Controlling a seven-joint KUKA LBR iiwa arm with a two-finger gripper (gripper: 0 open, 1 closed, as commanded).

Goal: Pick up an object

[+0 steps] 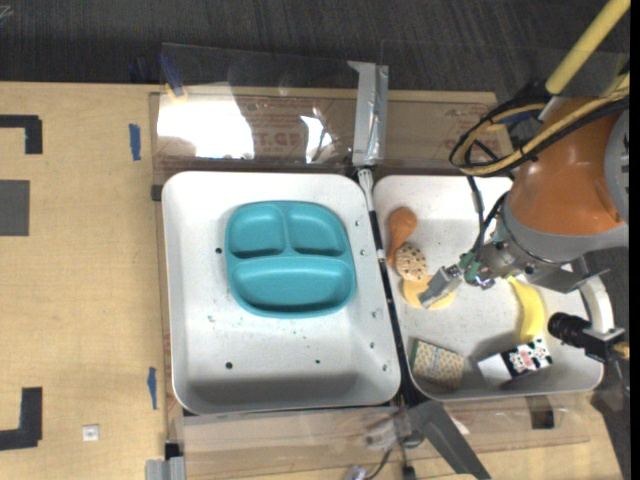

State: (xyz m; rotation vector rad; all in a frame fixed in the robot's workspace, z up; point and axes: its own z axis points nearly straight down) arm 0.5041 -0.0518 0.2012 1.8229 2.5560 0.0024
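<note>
The end effector (447, 285) reaches low into the right bin (470, 193), beside the cookie (410, 261) and a yellow piece (414, 294), apparently to grasp one. Its state cannot be told. A banana (529, 311) lies nearby; the teal tray (290, 258) fills the left bin (190, 298).

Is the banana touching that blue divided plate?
Apart. The camera view shows the banana in the right bin and the blue plate in the left bin.

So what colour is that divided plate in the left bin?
Teal blue, the divided plate, clear in the camera view.
</note>
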